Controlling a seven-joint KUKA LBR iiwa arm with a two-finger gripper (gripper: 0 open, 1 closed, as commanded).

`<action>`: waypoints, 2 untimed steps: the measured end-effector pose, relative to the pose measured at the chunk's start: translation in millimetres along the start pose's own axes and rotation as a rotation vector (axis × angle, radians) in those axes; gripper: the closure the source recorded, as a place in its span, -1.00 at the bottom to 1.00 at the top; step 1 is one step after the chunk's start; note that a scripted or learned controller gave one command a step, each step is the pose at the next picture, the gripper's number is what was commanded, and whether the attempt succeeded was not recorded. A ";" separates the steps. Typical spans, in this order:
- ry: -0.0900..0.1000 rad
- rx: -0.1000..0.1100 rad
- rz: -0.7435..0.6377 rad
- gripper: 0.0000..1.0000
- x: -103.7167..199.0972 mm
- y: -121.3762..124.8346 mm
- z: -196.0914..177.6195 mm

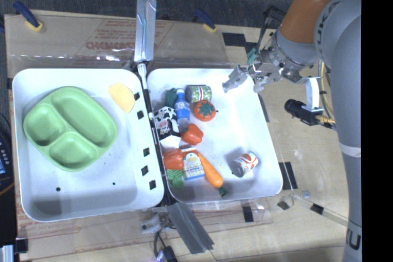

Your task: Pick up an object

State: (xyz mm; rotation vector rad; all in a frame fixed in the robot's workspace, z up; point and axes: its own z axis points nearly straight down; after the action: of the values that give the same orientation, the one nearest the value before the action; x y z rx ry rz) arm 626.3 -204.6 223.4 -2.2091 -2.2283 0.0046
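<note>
My gripper (245, 80) hangs over the back right corner of the right bin (258, 132), its two fingers spread open with nothing between them. Toy food lies in that bin: a green-labelled can (198, 93), a red tomato (205, 110), a blue bottle (182, 111), a black-and-white cow-patterned piece (163, 119), a red-orange pepper (192, 134), a juice carton (193, 167), a carrot (211, 173) and a red-and-white can (245, 163) lying apart at the front right. The tomato and the green-labelled can are the items nearest to the gripper, to its left.
The left bin (37, 193) holds a green divided plate (69, 127) and a yellow piece (121, 96) near its back right corner. A taped divider (145, 30) rises between the bins at the back. Blue clamps (27, 15) hold the bench cover.
</note>
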 end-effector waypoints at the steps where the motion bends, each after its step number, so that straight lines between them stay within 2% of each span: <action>1: -0.001 -0.007 0.122 -1.00 7.7 -10.6 -109.2; 2: 0.001 0.005 0.138 -1.00 42.4 8.9 17.2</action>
State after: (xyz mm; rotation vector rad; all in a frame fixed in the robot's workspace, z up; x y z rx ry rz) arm 634.7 -162.1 206.2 -2.3546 -2.0680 0.0094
